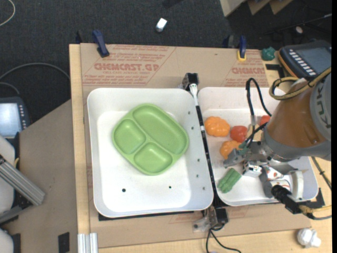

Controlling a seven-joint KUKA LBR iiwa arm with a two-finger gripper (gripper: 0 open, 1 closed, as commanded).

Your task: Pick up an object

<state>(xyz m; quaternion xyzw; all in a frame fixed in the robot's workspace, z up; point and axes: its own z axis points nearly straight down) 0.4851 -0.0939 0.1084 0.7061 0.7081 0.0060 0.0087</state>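
Note:
The right bin [229, 103] holds several toy foods. An orange piece [217, 126] lies near its left wall, with a red tomato-like piece [239, 133] beside it. A second orange piece [228, 148] lies just below them, and a green pickle-shaped piece [229, 180] rests near the bin's front left. My gripper [241, 160] hangs low over the bin, between the lower orange piece and the green piece and close to both. The wrist and arm [295, 125] hide the right part of the bin. A bit of another red thing [264, 119] peeks out beside the arm.
The left bin [102, 141] carries a green divided plate [150, 139]. A black divider [200, 136] runs between the bins. Black cables [253, 101] loop over the right bin's back. Blue clamps [100, 42] grip the bench's far edge, and a control pendant [305, 61] lies at the back right.

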